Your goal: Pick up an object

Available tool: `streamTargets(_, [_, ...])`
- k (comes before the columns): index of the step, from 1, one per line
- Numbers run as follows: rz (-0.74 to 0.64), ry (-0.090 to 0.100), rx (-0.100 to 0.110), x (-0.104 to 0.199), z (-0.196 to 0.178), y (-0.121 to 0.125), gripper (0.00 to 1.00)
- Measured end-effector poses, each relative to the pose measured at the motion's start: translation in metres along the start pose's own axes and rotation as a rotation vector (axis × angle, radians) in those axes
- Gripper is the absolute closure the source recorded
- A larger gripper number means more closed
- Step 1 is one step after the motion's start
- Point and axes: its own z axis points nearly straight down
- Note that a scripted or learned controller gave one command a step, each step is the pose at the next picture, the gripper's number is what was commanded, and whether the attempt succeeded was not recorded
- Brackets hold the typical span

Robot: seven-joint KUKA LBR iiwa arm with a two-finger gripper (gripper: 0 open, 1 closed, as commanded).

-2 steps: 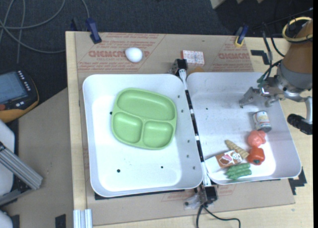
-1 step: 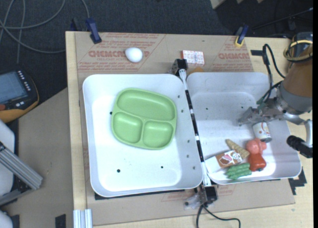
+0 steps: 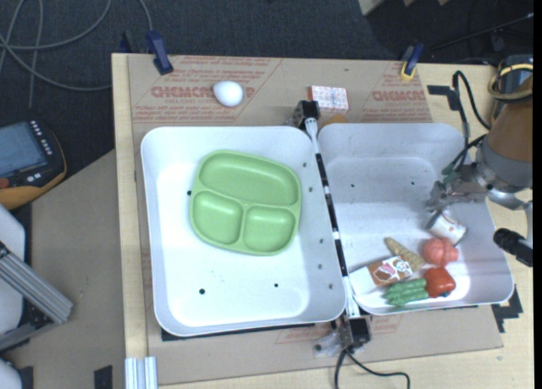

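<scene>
"CHEMCAR…" is printed in red on the cardboard [image 3: 254, 82]. The gripper [image 3: 449, 197] is seen over the right bin [image 3: 381, 167], above a small cup [image 3: 446, 228] lying tilted; the jaw state cannot be told.

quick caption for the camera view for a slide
Gripper hovers over the right bin above a cluster of toy foods; green divided plate lies in the left bin.
</scene>
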Motion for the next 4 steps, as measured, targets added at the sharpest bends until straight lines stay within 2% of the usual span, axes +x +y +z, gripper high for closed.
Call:
streamTargets(1, [-0.002,0.004,0.002,0.002,0.000,0.000,0.00])
streamTargets(2, [-0.001,0.001,-0.001,0.001,-0.010,0.001,1.00])
streamTargets(3, [-0.001,0.001,0.000,0.001,-0.010,0.001,0.00])
streamTargets(4, [0.002,-0.003,0.001,0.042,0.011,-0.033,0.00])
